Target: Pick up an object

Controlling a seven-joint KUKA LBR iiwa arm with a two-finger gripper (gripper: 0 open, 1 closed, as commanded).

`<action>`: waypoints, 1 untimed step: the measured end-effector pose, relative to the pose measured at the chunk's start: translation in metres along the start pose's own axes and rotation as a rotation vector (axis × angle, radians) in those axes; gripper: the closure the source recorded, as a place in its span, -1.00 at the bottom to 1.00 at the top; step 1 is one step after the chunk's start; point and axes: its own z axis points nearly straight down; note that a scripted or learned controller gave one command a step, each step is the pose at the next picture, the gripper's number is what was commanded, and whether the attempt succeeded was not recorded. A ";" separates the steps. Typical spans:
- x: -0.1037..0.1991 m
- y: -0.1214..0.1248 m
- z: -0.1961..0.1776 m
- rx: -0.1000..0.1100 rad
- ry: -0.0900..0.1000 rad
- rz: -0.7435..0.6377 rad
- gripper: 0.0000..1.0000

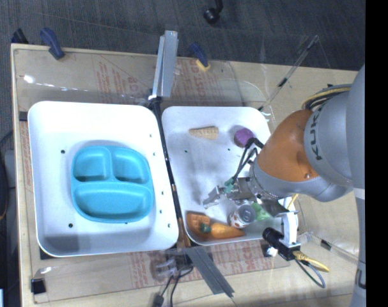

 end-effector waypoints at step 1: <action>0.000 0.002 -0.010 -0.002 -0.002 -0.007 1.00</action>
